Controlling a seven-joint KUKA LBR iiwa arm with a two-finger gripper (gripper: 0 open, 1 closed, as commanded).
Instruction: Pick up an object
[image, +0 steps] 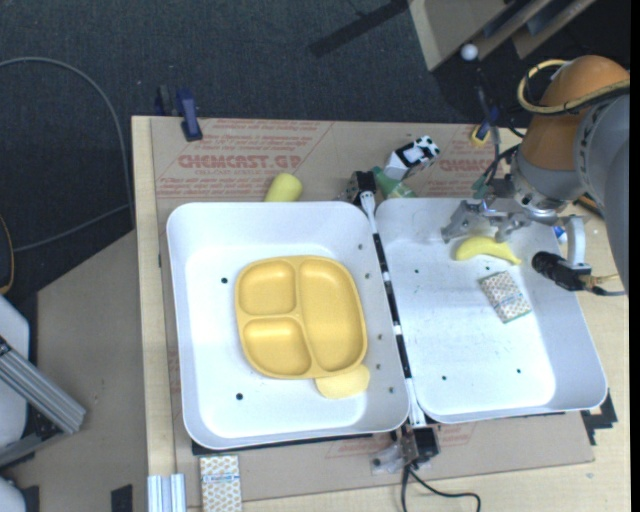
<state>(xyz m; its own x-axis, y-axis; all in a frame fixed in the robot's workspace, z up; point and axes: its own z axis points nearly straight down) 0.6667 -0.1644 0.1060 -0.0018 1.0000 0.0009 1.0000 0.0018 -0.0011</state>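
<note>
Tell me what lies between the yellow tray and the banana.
In the camera view, the bins' touching rims and bare white bin floor lie between the tray and the banana.

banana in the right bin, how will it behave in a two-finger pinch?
The banana looks curved and smooth, so it may pivot or slip between fingers. It lies flat on the right bin floor, so rolling seems unlikely. It probably is light.

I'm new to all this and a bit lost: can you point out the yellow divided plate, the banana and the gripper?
yellow divided plate (300, 316): camera view, central ridge between compartments.
banana (484, 250): camera view, middle of its curve.
gripper (478, 222): camera view, between its fingertips.
</note>
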